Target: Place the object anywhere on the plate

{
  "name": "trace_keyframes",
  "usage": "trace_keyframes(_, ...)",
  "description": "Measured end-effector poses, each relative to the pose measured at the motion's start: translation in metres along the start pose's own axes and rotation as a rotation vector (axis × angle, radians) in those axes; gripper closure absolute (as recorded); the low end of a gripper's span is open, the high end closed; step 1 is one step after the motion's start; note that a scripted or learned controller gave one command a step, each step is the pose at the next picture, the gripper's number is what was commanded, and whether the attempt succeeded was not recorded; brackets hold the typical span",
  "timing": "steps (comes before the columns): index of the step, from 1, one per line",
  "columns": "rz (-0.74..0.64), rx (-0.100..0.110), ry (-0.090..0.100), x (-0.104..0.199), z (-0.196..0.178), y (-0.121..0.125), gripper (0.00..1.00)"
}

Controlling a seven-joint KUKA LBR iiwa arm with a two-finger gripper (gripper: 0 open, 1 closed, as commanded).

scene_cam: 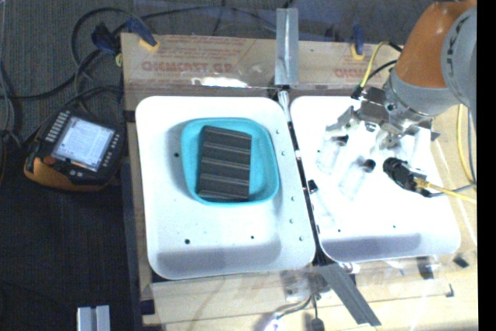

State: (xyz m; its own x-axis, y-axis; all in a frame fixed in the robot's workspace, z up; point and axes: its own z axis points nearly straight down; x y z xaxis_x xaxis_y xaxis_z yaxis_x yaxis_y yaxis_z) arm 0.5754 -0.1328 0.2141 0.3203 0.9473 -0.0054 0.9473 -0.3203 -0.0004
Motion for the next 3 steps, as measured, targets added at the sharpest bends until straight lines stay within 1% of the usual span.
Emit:
trace_keyframes(1, 0.067, 0.003, 0.002, -0.068, 0.029, -0.050, 0.00)
trace_keyframes(2, -0.022, -0.002, 0.002, -0.108, -0.078, -0.060, 0.00)
trace_keyframes(3, -0.022, -0.001, 0.001, -0.108, -0.078, -0.060, 0.00)
